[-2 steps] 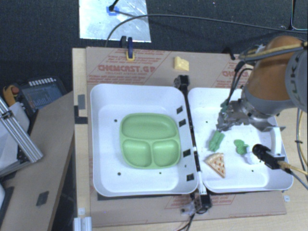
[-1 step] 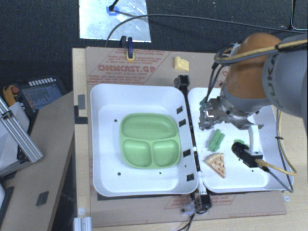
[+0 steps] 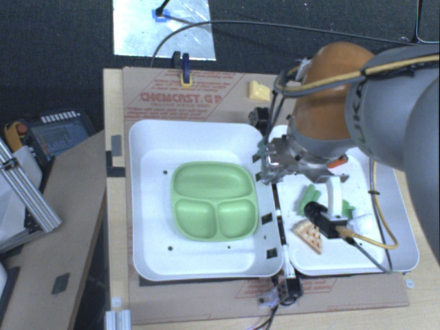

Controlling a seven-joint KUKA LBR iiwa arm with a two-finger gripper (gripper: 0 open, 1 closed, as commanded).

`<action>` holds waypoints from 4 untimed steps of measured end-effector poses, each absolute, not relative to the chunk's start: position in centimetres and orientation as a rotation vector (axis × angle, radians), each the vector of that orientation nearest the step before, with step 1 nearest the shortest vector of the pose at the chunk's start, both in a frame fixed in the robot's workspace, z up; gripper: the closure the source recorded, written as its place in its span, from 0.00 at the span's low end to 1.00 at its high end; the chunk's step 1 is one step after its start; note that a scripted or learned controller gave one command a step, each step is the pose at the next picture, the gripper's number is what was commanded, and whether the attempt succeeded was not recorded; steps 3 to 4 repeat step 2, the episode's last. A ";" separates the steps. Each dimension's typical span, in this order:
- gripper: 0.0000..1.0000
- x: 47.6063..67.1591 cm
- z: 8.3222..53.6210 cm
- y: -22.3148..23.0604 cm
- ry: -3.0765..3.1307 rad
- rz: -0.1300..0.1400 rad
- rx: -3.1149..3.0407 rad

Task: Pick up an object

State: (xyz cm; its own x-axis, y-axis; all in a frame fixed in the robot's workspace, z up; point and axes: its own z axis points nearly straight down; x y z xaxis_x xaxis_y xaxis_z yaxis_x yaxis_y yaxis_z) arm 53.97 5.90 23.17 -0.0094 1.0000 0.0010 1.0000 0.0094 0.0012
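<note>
Table [image 3: 115, 239] carries two white bins side by side. Grey arm [image 3: 385, 108] with an orange band hangs over the right bin [image 3: 392, 253]; whether its jaws are released or clenched, I cannot tell. Left bin [image 3: 148, 253] holds a green divided plate [image 3: 213, 198]. Right bin holds a pizza-slice toy [image 3: 309, 236] near a small green piece [image 3: 306, 199].

Green plate [image 3: 213, 201] in bin [image 3: 148, 184]; arm [image 3: 337, 115] over neighbouring bin [image 3: 399, 246].
</note>
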 end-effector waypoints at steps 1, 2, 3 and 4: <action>1.00 52.8 23.7 10.4 2.231 0.004 2.211; 0.00 52.8 23.7 10.2 2.227 0.002 2.216; 0.00 52.8 23.7 10.2 2.227 0.002 2.216; 0.00 52.8 23.7 10.2 2.227 0.002 2.216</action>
